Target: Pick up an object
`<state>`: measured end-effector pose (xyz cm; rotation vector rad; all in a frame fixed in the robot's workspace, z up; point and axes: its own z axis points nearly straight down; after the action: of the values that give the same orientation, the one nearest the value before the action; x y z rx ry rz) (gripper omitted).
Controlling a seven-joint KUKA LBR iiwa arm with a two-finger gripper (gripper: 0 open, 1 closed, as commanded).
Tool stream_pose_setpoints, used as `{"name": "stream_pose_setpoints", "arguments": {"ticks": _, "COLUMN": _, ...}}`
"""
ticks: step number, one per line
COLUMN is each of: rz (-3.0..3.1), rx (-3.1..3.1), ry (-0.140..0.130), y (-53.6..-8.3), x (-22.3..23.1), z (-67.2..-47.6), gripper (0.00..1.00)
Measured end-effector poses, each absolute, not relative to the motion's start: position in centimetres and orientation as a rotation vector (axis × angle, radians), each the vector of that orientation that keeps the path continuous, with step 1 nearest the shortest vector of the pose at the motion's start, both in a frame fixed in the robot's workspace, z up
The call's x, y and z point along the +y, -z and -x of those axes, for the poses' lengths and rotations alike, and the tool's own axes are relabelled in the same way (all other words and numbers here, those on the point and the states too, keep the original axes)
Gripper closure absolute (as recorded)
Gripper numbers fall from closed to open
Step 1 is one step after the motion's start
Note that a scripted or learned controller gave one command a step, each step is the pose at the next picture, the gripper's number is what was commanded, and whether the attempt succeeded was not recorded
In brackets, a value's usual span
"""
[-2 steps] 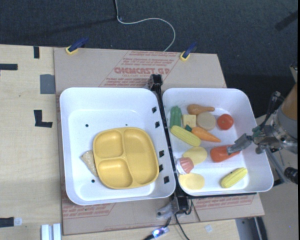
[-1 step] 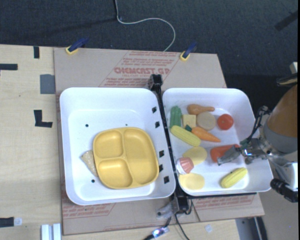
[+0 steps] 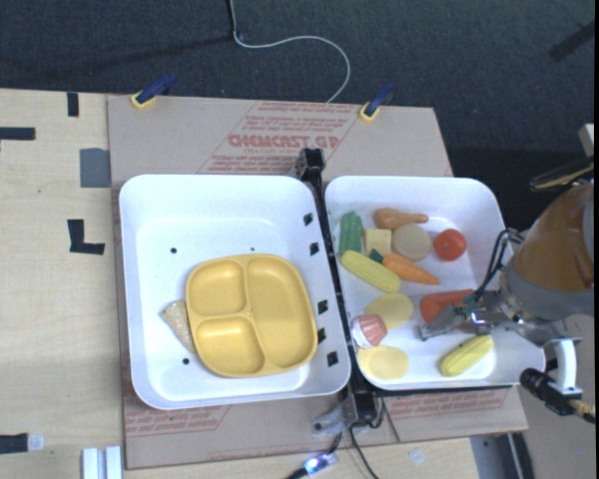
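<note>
cardboard-topped bench (image 3: 280, 138) is bearing two white bins; grey gripper (image 3: 457, 319) is hovering over the right bin's (image 3: 479, 196) plastic toy foods, partly hiding a red piece (image 3: 441, 303)

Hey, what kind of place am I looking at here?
Probably a robotics lab bench set up for grasping trials: two white bins, toy food like a plastic corn cob, and a robot arm reaching in.

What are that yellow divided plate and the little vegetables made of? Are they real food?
The yellow divided plate looks like moulded plastic: one even colour, smooth rounded ridges, soft sheen. The vegetables, such as the corn cob and tomato, seem to be plastic toys, not real food: flat uniform colours and simplified shapes. That's judged by look alone.
</note>
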<state>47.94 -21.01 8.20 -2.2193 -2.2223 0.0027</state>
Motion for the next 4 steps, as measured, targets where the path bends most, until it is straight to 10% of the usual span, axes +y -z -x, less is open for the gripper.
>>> {"name": "stream_pose_setpoints", "arguments": {"ticks": 1, "rz": 2.223, "rx": -2.223, "ry": -0.002, "y": -9.5, "x": -21.1, "z": -48.0, "gripper": 1.00}}
{"name": "stream_pose_setpoints", "arguments": {"ticks": 4, "rz": 2.220, "rx": -2.224, "ry": 0.001, "y": -22.5, "x": -21.0, "z": -49.2, "gripper": 1.00}}
